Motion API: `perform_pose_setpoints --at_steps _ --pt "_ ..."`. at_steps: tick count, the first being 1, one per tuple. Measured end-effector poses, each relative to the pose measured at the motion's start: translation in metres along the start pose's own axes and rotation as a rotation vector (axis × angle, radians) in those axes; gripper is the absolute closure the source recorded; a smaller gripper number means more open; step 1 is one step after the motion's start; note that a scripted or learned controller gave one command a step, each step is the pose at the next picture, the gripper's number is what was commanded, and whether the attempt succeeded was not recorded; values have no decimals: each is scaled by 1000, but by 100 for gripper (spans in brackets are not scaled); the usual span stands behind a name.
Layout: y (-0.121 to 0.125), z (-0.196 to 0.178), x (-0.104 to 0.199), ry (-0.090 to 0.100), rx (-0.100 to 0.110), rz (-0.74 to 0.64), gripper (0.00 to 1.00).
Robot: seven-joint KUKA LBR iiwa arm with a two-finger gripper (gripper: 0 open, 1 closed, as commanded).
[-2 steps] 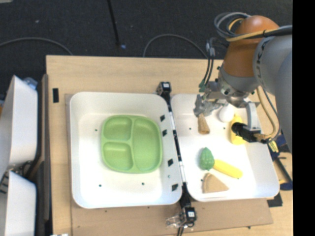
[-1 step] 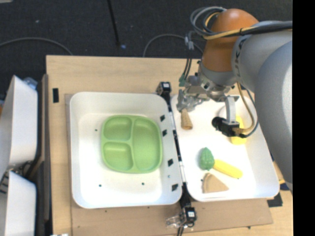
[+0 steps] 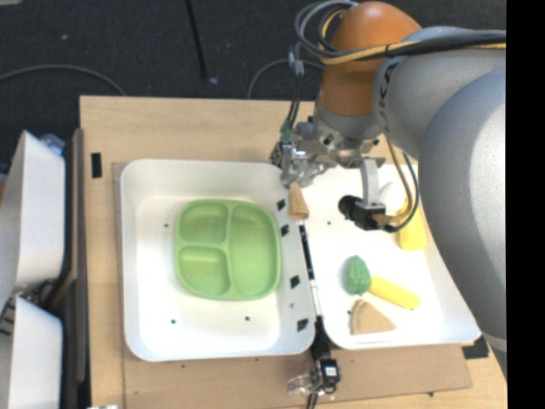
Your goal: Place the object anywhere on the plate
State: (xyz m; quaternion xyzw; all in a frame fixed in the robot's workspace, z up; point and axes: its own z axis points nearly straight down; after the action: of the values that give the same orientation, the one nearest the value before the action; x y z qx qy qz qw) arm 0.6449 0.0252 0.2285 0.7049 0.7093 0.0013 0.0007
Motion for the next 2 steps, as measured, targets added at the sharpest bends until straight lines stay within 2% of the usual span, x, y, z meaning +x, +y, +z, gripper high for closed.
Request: perform_pose_setpoints --at_steps 1,2 --pt "0 2 59 0 1 -2 100" --pt "9 -15 112 1 0 -2 100"
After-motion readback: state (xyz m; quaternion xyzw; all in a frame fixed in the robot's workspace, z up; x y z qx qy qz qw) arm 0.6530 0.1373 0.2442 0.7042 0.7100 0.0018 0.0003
